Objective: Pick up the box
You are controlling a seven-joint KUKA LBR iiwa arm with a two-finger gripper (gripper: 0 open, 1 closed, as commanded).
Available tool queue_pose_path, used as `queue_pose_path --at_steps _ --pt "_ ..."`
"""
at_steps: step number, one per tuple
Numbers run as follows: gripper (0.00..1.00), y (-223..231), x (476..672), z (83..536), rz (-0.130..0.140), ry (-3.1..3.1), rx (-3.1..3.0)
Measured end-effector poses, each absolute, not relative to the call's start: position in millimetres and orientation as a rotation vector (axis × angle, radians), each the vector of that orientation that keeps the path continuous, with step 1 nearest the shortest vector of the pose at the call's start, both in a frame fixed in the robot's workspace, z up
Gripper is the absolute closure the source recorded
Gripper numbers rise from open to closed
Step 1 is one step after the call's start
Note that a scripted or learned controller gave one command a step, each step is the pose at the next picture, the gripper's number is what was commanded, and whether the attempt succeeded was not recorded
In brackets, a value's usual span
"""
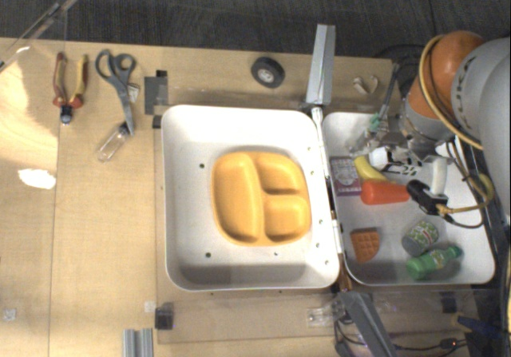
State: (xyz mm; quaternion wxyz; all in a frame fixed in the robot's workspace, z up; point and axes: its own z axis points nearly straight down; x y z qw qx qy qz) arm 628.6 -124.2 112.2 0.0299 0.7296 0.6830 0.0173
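The box (345, 175) is small, flat and purple-and-white, lying against the left wall of the right bin (479, 271). Just right of it lie a yellow banana-shaped piece (368, 167) and a red-orange block (384, 192). My gripper (395, 158) hangs over the upper middle of the right bin, right of the box and just above the yellow piece. The grey arm with its orange band (447, 68) comes in from the upper right. Nothing shows between the gripper's fingers.
In the left bin (184, 188) rests a yellow divided tray (260, 196). The right bin also holds an orange waffle-like piece (366, 243), a grey-green can (421, 234) and a green bottle (432, 261). Scissors (120, 80), pliers (68, 84) and a tape roll (267, 71) lie on the bench.
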Motion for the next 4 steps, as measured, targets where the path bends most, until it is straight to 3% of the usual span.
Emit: queue_pose_path --at_steps 1,2,3,4 --pt "0.00 -111 605.1 110 0.055 1.900 2.441" --pt "0.00 -119 653.2 110 0.042 2.047 2.330" --pt "0.00 -87 618.2 99 0.034 2.018 2.378" --pt "0.00 -90 588.6 99 0.037 2.276 2.121"
